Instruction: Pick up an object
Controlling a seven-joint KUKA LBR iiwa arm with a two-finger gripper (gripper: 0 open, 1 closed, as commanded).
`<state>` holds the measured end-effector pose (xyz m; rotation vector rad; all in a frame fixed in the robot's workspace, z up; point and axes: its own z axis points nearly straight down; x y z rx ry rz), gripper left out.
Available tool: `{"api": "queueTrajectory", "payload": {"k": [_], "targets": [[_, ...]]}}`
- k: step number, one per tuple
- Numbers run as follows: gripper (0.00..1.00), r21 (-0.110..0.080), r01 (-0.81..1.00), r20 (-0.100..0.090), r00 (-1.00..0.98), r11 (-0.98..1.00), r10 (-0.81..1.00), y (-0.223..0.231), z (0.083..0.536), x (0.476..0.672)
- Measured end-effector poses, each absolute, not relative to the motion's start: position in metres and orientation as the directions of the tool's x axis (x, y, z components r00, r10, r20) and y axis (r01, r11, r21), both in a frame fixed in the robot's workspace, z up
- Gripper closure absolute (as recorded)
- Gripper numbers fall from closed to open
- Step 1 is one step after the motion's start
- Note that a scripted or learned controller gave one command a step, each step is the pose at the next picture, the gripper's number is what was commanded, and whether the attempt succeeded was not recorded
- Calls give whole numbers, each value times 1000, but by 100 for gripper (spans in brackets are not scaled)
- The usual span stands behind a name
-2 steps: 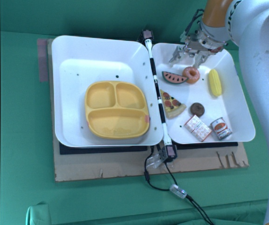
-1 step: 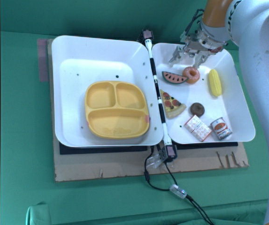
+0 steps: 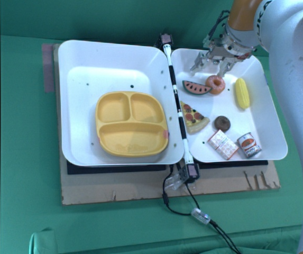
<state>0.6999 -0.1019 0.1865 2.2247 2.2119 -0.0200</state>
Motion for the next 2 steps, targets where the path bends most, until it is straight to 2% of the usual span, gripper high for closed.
{"api": "queueTrajectory", "payload": {"k": [2], "targets": [[0, -6, 1000, -12, 6, -6, 1000, -102, 186, 700]]}}
